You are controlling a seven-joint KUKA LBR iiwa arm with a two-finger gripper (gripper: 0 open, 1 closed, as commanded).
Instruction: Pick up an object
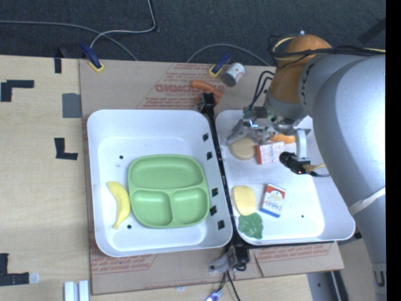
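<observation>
Item 1, my likely target: a pale tan rounded bread-like piece (241,148) and a small red-and-white carton (267,153) beside it, both at the far edge of the right white bin (326,221), near its far-left corner.

Item 2: the tool (258,125) sits directly above that pair, low over the bin's far edge, which I judge to be a descent toward one of them; I cannot tell how it is set or whether it has anything.

Item 3: a yellow soft block (245,199), a red-and-blue small box (273,200) and a green leafy piece (251,226) lie toward the near-left corner.

Item 4: left white bin (100,130) holds a green compartment tray (168,190) centrally and a yellow banana (119,203) along its left edge.
</observation>
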